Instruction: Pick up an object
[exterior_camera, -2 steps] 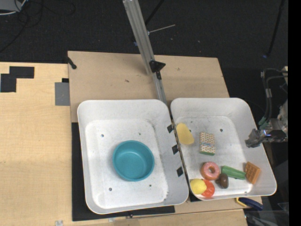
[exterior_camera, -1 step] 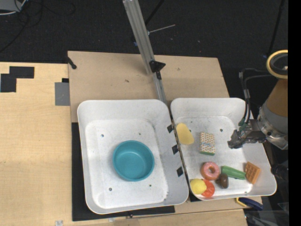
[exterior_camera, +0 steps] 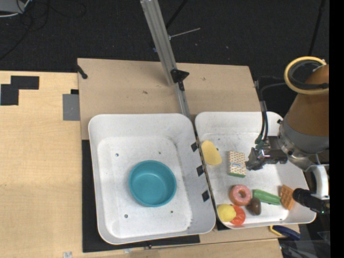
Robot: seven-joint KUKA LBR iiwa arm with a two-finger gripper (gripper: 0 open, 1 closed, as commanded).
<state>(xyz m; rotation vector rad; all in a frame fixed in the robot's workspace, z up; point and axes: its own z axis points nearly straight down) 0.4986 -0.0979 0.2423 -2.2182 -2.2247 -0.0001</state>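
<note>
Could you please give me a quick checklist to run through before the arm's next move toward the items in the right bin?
1. Gripper over the right bin: ok.
2. Target near the gripper: ok, waffle block lies beside it.
3. Block between the fingers: cannot tell.
4. Room around the block: ok, yellow piece and donut lie apart from it.
5. Blue bowl out of the way: ok, in left bin.
</note>
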